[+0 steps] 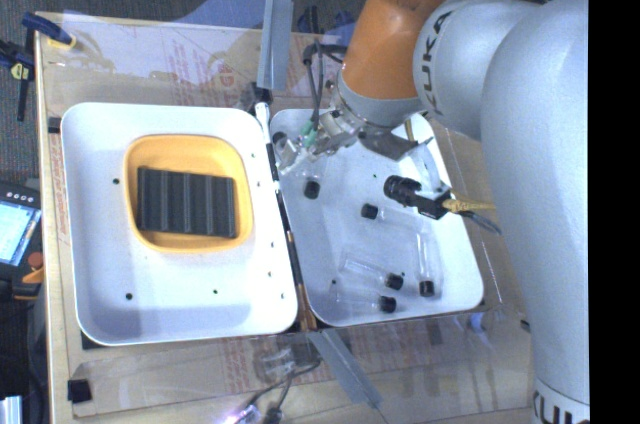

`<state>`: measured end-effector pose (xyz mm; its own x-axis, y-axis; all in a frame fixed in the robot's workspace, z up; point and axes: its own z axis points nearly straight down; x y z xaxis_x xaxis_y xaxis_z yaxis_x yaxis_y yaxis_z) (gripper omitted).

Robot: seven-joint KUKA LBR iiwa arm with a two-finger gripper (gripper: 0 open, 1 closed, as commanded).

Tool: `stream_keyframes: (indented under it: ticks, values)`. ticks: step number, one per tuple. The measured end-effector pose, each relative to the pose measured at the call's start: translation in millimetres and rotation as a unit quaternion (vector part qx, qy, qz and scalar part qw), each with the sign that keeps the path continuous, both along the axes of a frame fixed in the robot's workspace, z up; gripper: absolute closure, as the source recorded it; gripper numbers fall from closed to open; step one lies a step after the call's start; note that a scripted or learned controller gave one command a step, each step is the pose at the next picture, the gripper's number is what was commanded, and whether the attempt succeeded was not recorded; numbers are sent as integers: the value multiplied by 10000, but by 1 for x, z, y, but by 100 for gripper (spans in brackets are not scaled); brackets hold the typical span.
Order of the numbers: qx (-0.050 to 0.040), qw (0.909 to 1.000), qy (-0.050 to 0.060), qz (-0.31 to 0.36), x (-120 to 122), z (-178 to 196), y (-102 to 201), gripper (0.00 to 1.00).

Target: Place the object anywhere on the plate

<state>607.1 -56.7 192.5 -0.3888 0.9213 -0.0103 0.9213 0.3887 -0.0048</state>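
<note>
1. My gripper sits low over the right bin's upper-left corner; how it is set, or whether it has anything, I cannot tell.
2. Clear vials with black caps lie scattered there, presumably my objects.
3. The yellow plate waits in the left bin, a dark ridged block on it.

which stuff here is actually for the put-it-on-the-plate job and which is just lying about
For the job:
yellow plate in the left bin
clear tubes with black caps in the right bin
pincer

Lying about:
blue clamps
handheld screen
</note>
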Motion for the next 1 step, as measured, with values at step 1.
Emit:
stream_keyframes:
  ticks: [1]
  values:
    - [49,10000,9,70,0,-1,10,0]
